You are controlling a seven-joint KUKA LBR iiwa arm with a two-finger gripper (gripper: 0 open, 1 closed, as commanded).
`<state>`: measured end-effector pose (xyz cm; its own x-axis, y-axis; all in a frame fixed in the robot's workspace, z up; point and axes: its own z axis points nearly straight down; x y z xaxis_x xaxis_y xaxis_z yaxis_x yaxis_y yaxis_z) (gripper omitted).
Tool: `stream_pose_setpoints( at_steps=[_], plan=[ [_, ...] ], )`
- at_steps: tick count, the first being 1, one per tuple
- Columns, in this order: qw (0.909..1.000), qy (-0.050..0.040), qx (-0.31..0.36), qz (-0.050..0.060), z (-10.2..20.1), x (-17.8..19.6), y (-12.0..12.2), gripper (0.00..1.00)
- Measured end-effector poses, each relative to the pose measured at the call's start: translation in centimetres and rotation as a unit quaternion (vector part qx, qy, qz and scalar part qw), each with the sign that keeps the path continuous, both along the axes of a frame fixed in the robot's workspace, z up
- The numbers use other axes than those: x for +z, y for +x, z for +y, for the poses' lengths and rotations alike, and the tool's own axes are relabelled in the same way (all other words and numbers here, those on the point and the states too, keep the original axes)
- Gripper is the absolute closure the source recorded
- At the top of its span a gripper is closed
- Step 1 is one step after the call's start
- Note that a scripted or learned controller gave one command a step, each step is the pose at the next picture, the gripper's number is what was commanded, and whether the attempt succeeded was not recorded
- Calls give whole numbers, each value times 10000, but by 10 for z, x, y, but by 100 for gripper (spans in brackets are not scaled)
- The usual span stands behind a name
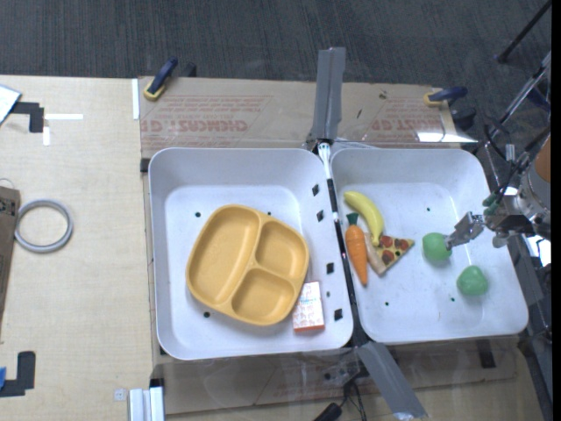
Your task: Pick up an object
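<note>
Over on the right side of the camera view, my grey metal two-finger tool [458,235] is reaching into the right-hand shallow white plastic bin [412,327], tip down low and pretty much touching the upper round green toy ball [435,247]. I can't tell from this angle whether it's spread or pressed together; the tip is tiny and a bit blurry. So I'm not calling that a grab. Nothing looks lifted, and the ball reads as sitting on the bin floor.

Same bin: a second green round toy ball [472,281] sits just below and to the right, apart from the first. Along the left wall there's a yellow plastic toy banana [365,213], an orange plastic toy carrot [356,250] just beside it, and a toy pizza slice [390,252] tucked against the banana.

Left-hand white bin [162,261] has a yellow three-compartment plastic plate [248,264] and a small pink-and-white carton [308,309] touching its lower right edge. None of that looks like the target.

Progress, as I read it: the approach is basically done, the pick isn't. What's left is getting a real pinch on that upper ball and raising it clear. Round and smooth, so I'd guess it could easily squirt out sideways.
</note>
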<state>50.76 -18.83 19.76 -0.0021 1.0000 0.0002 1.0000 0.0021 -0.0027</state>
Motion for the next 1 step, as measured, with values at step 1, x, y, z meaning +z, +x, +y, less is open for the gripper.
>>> stream_pose_setpoints(
  at_steps=[1],
  plan=[
    [9996,-1,294,-12,-17,-106,35,0]
  ],
)
